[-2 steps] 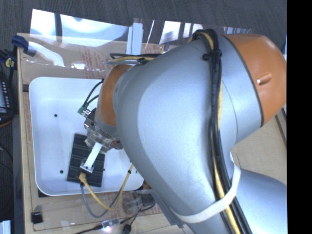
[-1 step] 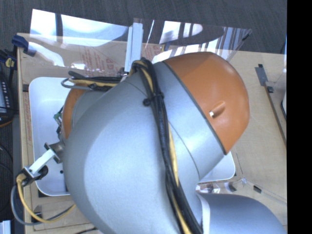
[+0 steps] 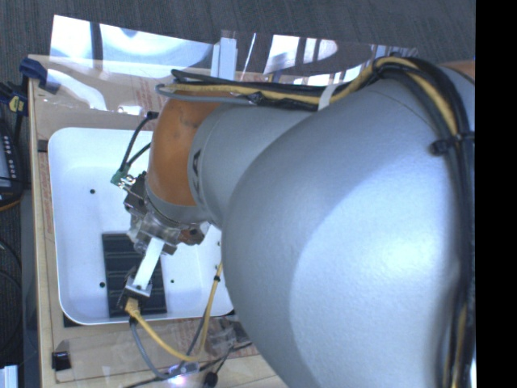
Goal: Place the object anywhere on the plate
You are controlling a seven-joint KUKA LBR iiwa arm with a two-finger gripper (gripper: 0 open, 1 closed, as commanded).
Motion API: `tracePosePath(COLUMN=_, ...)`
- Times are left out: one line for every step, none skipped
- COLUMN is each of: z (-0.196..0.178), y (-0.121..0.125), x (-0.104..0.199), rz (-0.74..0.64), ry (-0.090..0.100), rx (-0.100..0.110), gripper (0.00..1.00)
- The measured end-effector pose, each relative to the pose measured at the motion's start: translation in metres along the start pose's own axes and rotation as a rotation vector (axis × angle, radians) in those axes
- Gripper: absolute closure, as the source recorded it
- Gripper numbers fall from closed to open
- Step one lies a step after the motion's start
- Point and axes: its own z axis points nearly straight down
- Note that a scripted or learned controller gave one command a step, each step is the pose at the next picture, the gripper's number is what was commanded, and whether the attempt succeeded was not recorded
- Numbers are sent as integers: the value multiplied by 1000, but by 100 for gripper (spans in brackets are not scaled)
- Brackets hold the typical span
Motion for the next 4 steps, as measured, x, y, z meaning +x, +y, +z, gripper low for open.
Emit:
tracePosePath(z=0, y=0, x=0, rz=0, ry=0, rx=1, gripper=0)
tracePosePath(z=-63, y=-27, x=26, rz=-150, ry=0, rx=1, gripper=0)
tracePosePath(z=-103, y=-36, x=33, rz=86, ry=1, rx=-1, gripper=0)
tracePosePath(z=6, y=-44, x=43, rz=34, ry=-6, rx=3, gripper=0)
